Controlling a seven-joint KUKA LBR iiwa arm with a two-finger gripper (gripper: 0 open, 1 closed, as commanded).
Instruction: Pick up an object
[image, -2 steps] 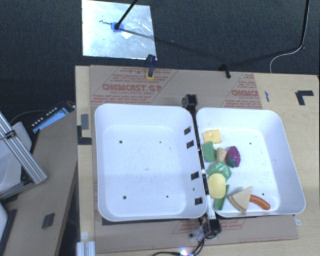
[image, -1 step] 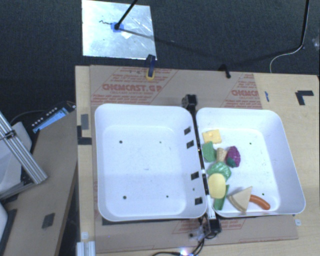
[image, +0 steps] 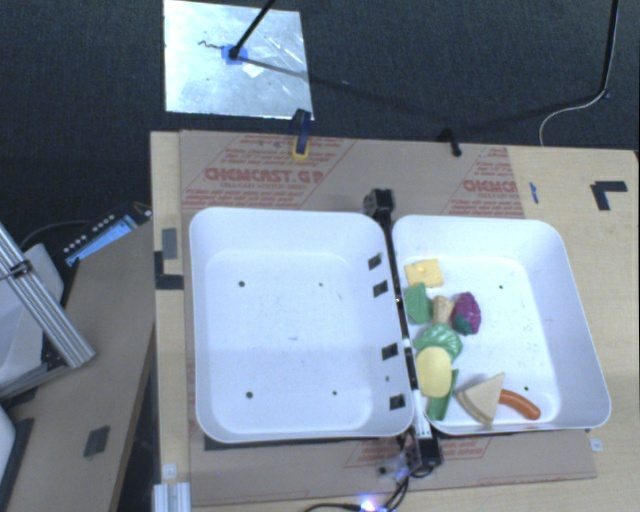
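Plastic toy foods sit bunched along the left side of the right bin (image: 560, 300), hard by the divider. A yellow cheese wedge (image: 423, 272) lies farthest; nearer come a green piece (image: 417, 302), a purple one (image: 466, 313) that may be grapes, and a leafy green item (image: 440, 340) touching a yellow lemon-like shape (image: 434, 371). Nearest are a tan wedge (image: 482, 397) and an orange sausage (image: 519, 404). The left bin (image: 290, 330) sits just beside, on a cardboard sheet (image: 260, 175). The gripper and its jaws I cannot tell.
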